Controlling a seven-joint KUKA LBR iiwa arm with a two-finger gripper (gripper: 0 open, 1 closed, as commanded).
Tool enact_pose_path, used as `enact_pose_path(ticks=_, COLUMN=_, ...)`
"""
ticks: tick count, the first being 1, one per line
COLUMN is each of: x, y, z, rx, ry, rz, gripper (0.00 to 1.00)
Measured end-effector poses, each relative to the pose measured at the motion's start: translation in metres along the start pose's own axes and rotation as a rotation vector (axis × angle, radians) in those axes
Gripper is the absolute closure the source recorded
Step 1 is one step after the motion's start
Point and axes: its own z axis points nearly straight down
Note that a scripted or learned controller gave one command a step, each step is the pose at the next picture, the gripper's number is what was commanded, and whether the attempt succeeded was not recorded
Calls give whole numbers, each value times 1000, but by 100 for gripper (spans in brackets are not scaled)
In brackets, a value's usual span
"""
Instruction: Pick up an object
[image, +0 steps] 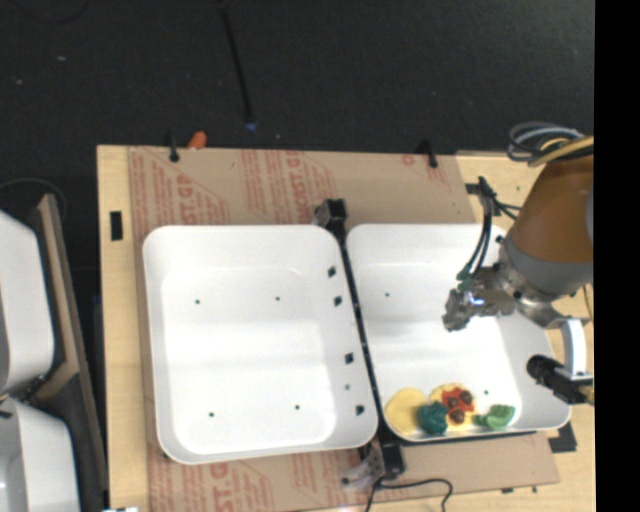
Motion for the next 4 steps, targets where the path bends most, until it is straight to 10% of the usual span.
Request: enact_pose_path(ticks=4, x=188, y=84, z=-10, rx=0, ry=0, rz=-2, gripper=100)
